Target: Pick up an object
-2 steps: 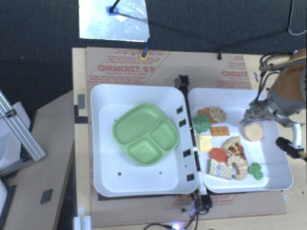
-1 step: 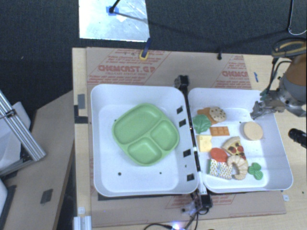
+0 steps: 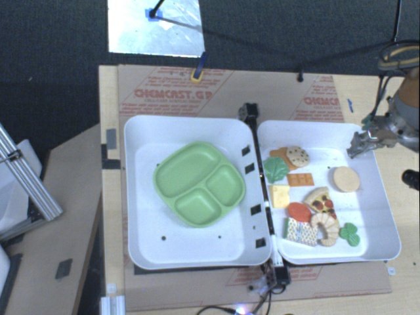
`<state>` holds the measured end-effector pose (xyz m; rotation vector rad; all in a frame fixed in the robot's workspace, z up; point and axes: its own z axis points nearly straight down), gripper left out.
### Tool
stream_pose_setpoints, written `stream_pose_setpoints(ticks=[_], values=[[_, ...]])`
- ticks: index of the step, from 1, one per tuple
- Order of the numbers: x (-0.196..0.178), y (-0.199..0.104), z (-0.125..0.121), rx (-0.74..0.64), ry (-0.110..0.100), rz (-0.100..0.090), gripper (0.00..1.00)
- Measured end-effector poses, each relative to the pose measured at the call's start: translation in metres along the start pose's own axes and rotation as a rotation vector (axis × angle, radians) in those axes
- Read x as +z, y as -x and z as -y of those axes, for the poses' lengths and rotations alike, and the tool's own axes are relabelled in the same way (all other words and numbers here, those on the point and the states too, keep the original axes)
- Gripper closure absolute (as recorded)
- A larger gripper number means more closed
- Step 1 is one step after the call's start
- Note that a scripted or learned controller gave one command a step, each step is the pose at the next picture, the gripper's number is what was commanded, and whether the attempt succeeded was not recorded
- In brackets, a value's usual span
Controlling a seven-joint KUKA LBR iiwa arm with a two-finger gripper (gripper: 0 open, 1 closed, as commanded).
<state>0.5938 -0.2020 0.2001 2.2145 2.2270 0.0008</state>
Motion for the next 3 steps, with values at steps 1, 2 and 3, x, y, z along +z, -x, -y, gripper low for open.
stream_pose_setpoints(ticks=[1,2,3], values=[[-0.023,0.000,-0.001,-0.001,0.001,0.000,1.00],[-0.031,-0.037,0.012,0.002,0.000,0.001,1.00],[-0.034,-0.072,0.032,0.001,0.000,0.001,1.00]])
